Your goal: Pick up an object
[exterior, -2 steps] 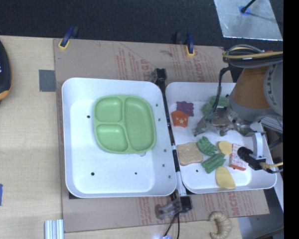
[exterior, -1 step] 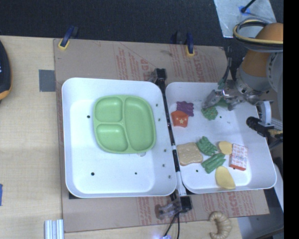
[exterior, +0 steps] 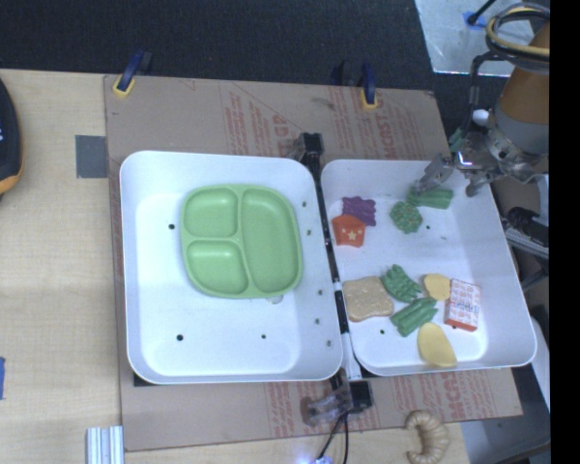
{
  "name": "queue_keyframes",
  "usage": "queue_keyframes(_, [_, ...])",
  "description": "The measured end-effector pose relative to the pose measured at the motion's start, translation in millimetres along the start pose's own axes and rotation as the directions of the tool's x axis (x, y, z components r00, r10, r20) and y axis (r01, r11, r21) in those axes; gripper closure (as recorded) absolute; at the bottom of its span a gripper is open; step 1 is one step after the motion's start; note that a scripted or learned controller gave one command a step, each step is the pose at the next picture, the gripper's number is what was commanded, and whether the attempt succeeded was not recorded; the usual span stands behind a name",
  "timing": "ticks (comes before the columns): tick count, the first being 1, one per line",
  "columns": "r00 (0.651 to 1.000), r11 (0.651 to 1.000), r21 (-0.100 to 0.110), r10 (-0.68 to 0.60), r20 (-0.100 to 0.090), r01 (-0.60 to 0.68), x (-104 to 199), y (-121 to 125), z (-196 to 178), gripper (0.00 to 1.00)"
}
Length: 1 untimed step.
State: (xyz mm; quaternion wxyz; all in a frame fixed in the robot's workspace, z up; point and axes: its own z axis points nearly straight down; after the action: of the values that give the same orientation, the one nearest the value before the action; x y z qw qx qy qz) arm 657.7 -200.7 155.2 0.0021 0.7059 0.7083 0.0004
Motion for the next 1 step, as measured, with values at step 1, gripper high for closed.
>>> queue_keyframes(1, [1.000, 1.000, 0.002, 0.001, -0.001, -0.001, -11.3, -8.8, -27.7, 0.00])
